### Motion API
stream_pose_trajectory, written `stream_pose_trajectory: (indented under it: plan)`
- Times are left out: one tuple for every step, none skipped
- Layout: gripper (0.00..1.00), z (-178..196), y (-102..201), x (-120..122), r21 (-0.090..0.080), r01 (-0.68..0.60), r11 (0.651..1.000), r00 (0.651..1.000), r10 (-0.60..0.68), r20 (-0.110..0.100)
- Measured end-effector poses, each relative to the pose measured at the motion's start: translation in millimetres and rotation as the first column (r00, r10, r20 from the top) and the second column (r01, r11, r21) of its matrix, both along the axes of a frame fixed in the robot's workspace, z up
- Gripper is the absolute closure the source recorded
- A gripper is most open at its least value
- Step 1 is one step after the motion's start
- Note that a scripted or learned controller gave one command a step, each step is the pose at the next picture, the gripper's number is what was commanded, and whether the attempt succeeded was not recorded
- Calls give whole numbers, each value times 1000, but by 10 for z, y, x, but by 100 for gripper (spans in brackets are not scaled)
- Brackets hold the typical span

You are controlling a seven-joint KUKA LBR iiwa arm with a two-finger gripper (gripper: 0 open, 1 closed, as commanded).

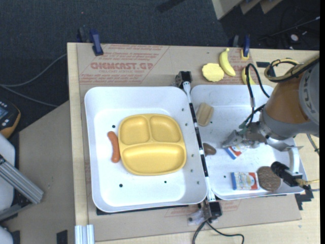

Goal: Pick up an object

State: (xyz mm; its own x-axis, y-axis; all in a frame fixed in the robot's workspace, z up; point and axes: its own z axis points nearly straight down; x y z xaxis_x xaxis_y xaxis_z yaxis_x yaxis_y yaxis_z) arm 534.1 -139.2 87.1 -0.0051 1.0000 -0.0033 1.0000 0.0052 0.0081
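Bins sit side by side on the bench (76,136), and the arm (287,105) reaches into the right bin (223,93) from the right. We place the jaws of the gripper (235,139) low over the middle of that bin, right above a small red, white and blue packet (232,152) that lies flat on the bin floor. Whether the jaws are spread or pressed together we cannot tell (the tips merge with the grey wrist at this slant), and nothing shows between them, so we do not count anything as held.

Other candidates in the right bin: a tan block (204,114) near the dividing wall, a small brown piece (209,149) just beside that wall, a printed box (244,180) near the front, and a dark brown round object (268,178) touching its right side. The left bin (101,187) carries a yellow divided tray (151,144) with an orange sausage-shaped toy (114,146) just beside it. A toy banana (227,62) and a yellow round piece (213,72) lie on the bench behind the bins.

We judge this to be the approach or the descent onto the packet, with the grasp not yet made. Next, we think, the jaws must straddle the packet's edges; a flat, thin thing may slip out.
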Motion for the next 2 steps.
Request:
stream_pose_trajectory:
  plan:
    - [0, 12, -752, -543, 3, 13, 1000, 1000, -13, -2]
    - [0, 3, -177, 245, -1, -2, 1000, 1000, 2, 2]
